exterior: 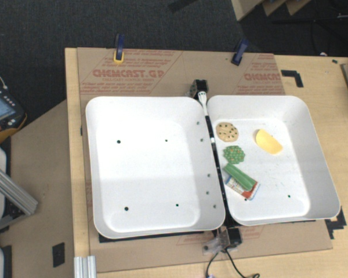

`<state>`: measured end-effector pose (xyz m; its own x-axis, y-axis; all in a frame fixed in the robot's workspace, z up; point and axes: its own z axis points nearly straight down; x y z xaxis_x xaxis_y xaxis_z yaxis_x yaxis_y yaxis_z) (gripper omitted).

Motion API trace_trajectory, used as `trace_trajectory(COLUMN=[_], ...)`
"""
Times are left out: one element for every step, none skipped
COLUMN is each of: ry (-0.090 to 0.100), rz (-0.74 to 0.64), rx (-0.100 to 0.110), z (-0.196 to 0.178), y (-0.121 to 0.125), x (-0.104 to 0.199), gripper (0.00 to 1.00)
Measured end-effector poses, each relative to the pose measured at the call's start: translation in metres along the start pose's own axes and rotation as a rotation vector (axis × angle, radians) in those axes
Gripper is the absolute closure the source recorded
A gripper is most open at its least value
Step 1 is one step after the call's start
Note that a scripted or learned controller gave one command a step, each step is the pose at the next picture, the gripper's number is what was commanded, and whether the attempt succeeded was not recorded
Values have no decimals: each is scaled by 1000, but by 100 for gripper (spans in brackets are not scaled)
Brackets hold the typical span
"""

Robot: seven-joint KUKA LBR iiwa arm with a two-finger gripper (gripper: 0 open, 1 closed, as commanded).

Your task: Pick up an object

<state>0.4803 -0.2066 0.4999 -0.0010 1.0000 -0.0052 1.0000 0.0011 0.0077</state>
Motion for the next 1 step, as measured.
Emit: trace_trajectory(ry=[-3], rz=[0], rx=[-4], z=[-11], y=[1], x=[-1], gripper=[100])
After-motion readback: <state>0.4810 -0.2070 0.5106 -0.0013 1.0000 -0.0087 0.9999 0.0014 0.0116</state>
